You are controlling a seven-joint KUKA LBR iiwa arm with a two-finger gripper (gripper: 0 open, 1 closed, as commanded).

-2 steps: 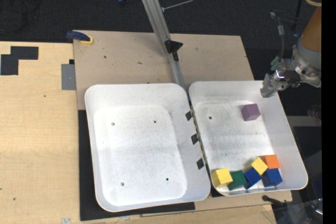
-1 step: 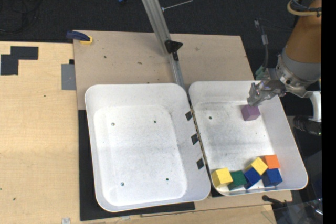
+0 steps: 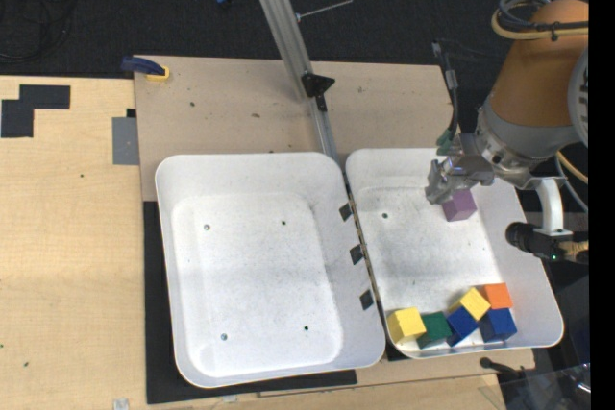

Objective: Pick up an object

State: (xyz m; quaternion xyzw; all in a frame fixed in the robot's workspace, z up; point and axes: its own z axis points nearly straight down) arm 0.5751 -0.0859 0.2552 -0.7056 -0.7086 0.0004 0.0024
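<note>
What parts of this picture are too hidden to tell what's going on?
- The robot's metal hand sits right above the purple block in the right white bin. Whether it grips the block can't be told; the hand covers the block's top.
- The dark blue block and green block are partly hidden by neighbouring blocks in the bin's near corner.
- The grey arm is cut off by the picture's right side.

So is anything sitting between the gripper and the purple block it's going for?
Nothing visible does. The gripper sits right at the purple block in the right bin; the cluster of colored blocks lies apart, at that bin's near edge.
</note>
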